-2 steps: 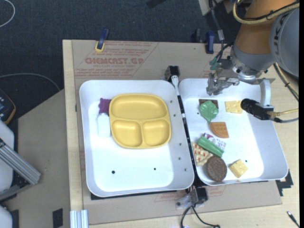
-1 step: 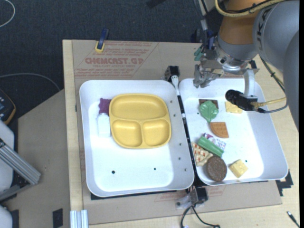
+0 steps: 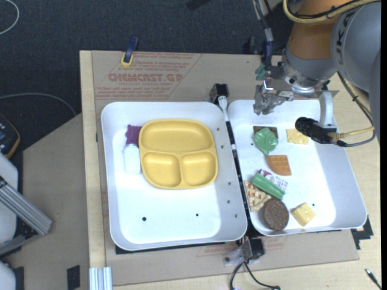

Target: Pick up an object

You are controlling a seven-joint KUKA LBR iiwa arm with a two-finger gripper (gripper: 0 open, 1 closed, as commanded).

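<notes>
Spreading under both bins, the surface (image 3: 163,77) is a pale brown board printed with red lettering, set on dark carpet (image 3: 48,29) where thin cables trail. The left bin (image 3: 121,222) is glossy white plastic with rounded corners and holds a smooth yellow divided tray (image 3: 178,151), with a purple item (image 3: 132,134) and a small white bottle (image 3: 131,159) tucked beside its left edge. The right bin (image 3: 344,186) carries a scatter of toy food: a crinkled green leafy piece (image 3: 265,140) over a brown square, a yellow cheese wedge (image 3: 296,136), an orange cracker (image 3: 279,164), a green stick (image 3: 268,186) lying across a lattice waffle (image 3: 256,196), a dark round cookie (image 3: 275,214) and a yellow cube (image 3: 303,213). The arm (image 3: 320,29) reaches in from the upper right, its orange band above the grey wrist, pointing down over the far edge of the right bin. The end effector (image 3: 266,103) hangs just above the leafy piece; nothing sits between its fingers, and whether they are spread or closed I cannot tell.
</notes>
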